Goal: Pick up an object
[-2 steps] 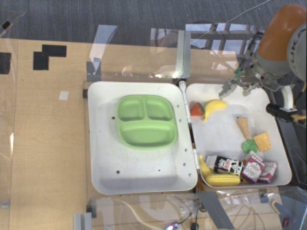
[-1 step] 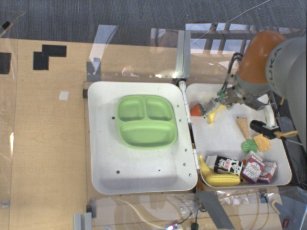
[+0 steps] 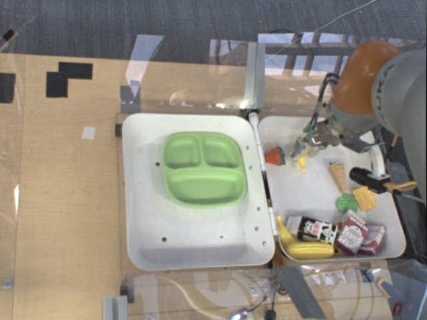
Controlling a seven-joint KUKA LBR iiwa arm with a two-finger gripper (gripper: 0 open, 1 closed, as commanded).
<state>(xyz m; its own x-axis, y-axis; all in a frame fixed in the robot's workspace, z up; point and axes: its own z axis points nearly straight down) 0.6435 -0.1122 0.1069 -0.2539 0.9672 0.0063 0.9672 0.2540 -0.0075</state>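
- Yellow piece [image 3: 301,163], small and likely light, stiff plastic, lies in the right bin [image 3: 400,240], just below the gripper [image 3: 308,143]; take it across its narrow width.
- Whether the gripper is spread or closed, I cannot tell.
- Orange piece [image 3: 273,156] sits just left.

A dark grey ribbed carpet floor [image 3: 167,5] spans the frame's top; below, a light wooden benchtop [image 3: 60,199] bears black square markers [image 3: 67,77] upper left.
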